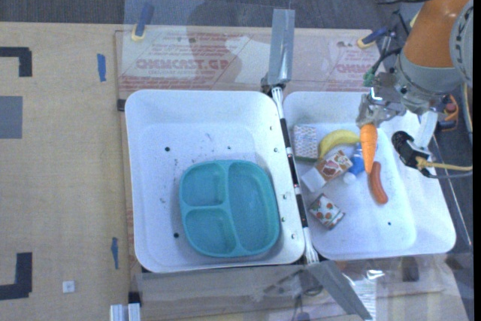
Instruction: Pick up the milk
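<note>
The small red-and-white milk carton (335, 164) is lying down-left of the metal gripper (378, 110), well apart. I cannot tell how the gripper is set. The carton's writing is too small to read.

We read faint reddish lettering, roughly "CHEMCAST GP", on the clear sheet (197, 60) far left of the pincer (373, 110); print on the small cartons stays too tiny to read.

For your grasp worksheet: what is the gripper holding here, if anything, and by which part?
It cannot be told. The gripper is above the carrot in the right bin; the milk lies apart from it.
</note>
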